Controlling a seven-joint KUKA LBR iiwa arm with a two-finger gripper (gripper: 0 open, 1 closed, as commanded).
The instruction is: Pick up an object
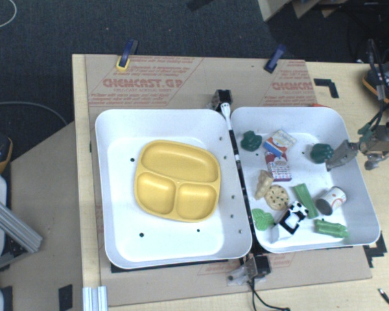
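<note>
In the right bin (350,131), nearest the front edge, lie a green block (329,227), a black-and-white toy (294,217) and a green blob (263,219). Behind them sit a small white cup (331,199), a cookie (276,197) and a green bar (303,194). Farther back are a printed packet (281,170) and two dark green pieces (250,140), one (321,151) just beside the gripper (340,155), whose grip I cannot tell. The left bin (110,173) holds a yellow divided tray (177,179).
</note>
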